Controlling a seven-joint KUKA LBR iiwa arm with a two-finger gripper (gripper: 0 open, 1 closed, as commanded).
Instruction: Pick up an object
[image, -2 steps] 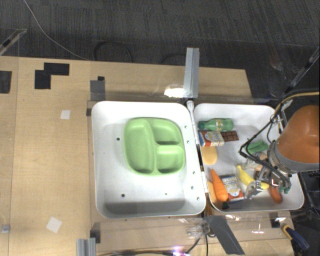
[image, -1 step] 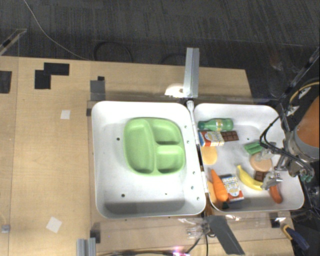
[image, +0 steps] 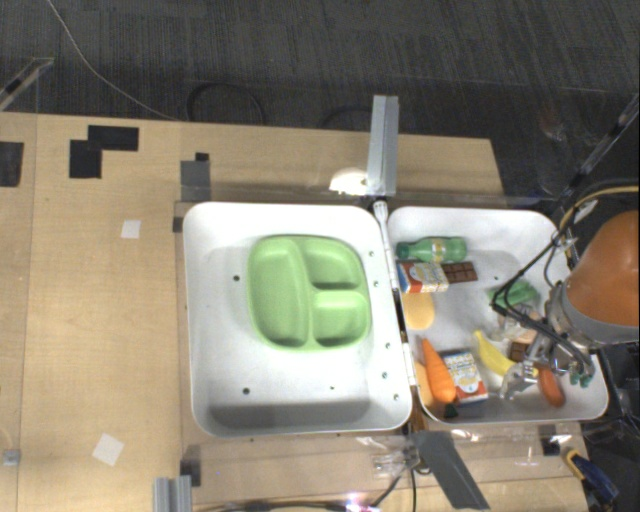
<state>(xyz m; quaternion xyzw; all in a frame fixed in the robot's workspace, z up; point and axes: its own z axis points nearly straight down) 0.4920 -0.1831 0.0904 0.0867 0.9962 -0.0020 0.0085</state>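
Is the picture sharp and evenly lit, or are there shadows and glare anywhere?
Camera view: lighting is soft and fairly even; a grey shadow lies along the near inside wall of the left bin; the green divided plate looks soft-edged; the small items around the gripper in the right bin blur together.

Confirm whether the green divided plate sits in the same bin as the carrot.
No: the green divided plate lies in the left bin, while the carrot lies in the right bin.
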